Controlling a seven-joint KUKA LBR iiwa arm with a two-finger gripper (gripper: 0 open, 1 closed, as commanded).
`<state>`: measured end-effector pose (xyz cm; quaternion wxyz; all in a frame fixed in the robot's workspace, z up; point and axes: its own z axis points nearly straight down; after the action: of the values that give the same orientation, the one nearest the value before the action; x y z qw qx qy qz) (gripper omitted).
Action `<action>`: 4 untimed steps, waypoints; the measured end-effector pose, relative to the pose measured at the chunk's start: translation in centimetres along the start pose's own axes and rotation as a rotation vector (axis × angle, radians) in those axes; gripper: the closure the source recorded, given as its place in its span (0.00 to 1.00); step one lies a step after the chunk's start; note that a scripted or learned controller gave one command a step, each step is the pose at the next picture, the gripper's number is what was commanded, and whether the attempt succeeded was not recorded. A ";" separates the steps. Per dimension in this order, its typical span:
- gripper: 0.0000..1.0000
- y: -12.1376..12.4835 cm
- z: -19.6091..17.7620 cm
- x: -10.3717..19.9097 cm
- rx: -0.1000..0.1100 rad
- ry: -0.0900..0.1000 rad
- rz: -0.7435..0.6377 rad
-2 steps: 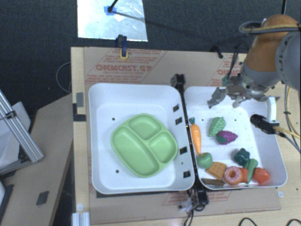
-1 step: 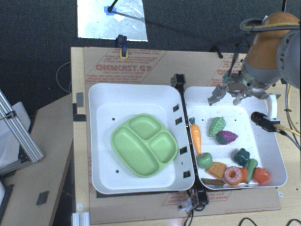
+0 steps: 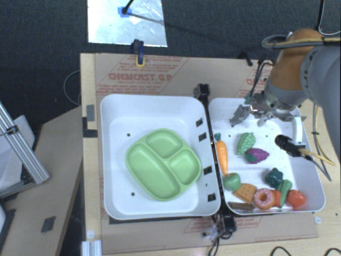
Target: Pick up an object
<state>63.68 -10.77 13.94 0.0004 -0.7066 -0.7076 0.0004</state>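
Overhead, the fingers (image 3: 250, 116) hang spread and empty above a bumpy green toy (image 3: 245, 142); purple grapes (image 3: 257, 154) lie beside it.

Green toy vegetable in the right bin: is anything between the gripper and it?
Nothing visible. The gripper hangs above the right bin's far end; only bare bin floor separates it from the green toy vegetable. The purple grapes lie beyond it.

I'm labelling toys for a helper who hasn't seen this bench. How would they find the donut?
Start at the right-hand white bin, the one full of toy food. Go to its near edge, where the donut lies among the toys. It is the only ring: pink-frosted, with a hole in the middle.
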 end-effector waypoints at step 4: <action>1.00 0.7 -7.0 0.4 -0.009 -0.001 -0.004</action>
<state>64.42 -10.39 20.94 -0.0029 -0.7051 -0.7091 -0.0025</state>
